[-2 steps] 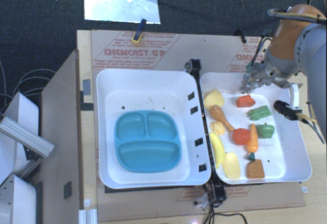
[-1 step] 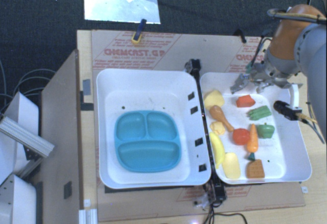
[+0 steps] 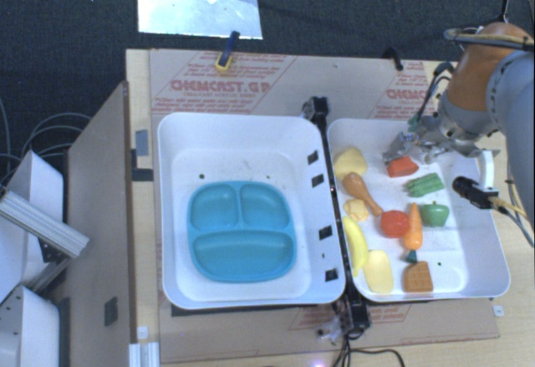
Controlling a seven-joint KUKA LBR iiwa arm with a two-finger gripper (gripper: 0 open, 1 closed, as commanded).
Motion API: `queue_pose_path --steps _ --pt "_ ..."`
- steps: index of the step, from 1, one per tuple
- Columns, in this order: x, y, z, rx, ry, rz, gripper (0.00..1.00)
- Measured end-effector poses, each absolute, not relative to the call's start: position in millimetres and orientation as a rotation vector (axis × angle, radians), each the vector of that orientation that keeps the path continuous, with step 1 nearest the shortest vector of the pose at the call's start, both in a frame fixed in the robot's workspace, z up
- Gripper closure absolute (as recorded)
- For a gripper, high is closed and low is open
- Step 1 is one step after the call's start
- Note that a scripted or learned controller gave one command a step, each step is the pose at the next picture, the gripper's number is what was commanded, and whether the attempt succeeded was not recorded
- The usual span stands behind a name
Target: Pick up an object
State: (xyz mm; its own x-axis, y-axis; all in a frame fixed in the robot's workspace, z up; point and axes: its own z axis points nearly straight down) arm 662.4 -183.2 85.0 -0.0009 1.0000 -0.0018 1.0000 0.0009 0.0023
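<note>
The right bin (image 3: 489, 273) holds several toy foods. Among them are a small red piece (image 3: 403, 165), a green pod (image 3: 425, 185), a green pepper (image 3: 434, 213), a tomato (image 3: 394, 223) and a carrot (image 3: 414, 227). My gripper (image 3: 401, 148) reaches in from the right, low over the bin's back part, directly above the red piece and about touching its top. The grey arm with its orange band (image 3: 483, 64) rises behind it. I see nothing lifted off the bin floor.
A yellow lemon (image 3: 349, 161), a drumstick (image 3: 361, 190), a banana (image 3: 357, 244), a pale yellow piece (image 3: 378, 270) and a brown slice (image 3: 417, 277) lie along the right bin's left and front. A blue divided plate (image 3: 242, 230) sits in the left bin (image 3: 180, 140).
</note>
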Motion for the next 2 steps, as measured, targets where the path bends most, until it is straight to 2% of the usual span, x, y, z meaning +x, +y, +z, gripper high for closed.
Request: queue_pose_path --steps 1,2 --pt "663.5 -183.0 96.3 2.214 2.222 0.003 1.0" --pt "663.4 -182.9 95.9 2.213 2.222 0.002 0.0"
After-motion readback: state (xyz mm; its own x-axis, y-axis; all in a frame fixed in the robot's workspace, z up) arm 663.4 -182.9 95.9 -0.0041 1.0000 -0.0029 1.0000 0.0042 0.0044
